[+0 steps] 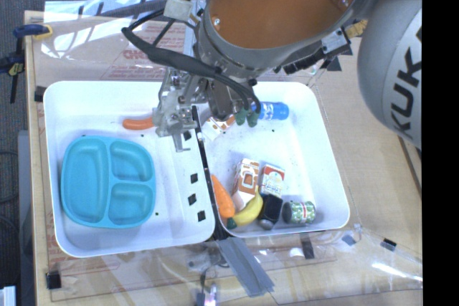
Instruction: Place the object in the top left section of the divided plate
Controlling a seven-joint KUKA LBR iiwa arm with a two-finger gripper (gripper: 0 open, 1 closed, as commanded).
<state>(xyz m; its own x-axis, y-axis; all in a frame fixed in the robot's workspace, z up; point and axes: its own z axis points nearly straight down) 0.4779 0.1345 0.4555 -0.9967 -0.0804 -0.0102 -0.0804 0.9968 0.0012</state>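
Hovering above the divider beside the blue divided plate (107, 181), my claw (179, 127) hides its state; I cannot tell it. An orange sausage-like object (138, 123), probably the target, lies just beyond the plate, so I judge placing is not done.

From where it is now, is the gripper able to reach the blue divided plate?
Probably yes. The gripper hangs over the left bin, just right of the blue divided plate, and nothing lies between them. The orange hot dog sits behind.
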